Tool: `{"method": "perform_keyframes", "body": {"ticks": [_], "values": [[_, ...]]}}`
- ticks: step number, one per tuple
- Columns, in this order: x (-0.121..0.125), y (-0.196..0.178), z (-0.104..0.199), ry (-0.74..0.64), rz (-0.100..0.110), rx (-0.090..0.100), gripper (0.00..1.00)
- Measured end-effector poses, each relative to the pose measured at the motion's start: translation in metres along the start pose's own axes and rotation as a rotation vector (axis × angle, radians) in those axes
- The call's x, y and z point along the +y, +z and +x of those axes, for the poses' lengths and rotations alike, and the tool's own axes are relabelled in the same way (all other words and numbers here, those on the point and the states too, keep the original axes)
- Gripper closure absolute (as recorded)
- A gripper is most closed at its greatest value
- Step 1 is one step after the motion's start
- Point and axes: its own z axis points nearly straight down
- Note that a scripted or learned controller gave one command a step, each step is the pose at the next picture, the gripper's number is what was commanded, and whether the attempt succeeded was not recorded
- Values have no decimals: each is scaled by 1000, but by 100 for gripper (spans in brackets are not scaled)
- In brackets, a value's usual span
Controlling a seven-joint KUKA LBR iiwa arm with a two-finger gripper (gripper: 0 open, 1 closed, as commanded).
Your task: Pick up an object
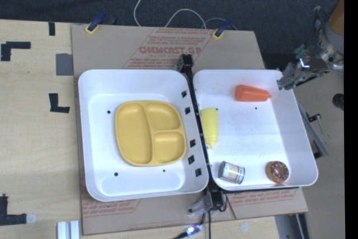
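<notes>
1. The two white bins sit side by side on the bench. The left bin (95, 120) carries a yellow divided plate (150, 132), the biggest thing here: stiff, flat and broad, with little for two fingers to catch except its rim.
2. The right bin (291, 137) holds the smaller pieces, well apart from one another, and I'd judge the pick belongs here.
3. The yellow bottle (210, 126) lies lengthwise just beside the wall between the bins. It looks light and slightly squeezable; that wall crowds a grasp on one side.
4. The orange carrot (252, 93) lies near the far side, closest to the arm. It looks like light, smooth toy plastic, tapered; across its thicker middle seems the safest hold, since the pointed end could slip out.
5. The small can (231, 172) lies on its side at the near edge. It looks rigid and liable to roll.
6. The brown doughnut (277, 171) rests in the near right corner.
7. The gripper (295, 73) hangs over the right bin's far right rim, holding nothing that I can see; whether the claw is spread or closed, I cannot tell.
</notes>
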Motion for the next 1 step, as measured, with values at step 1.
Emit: {"method": "perform_keyframes", "body": {"ticks": [1], "values": [[8,20,47,-3,7,3,100]]}}
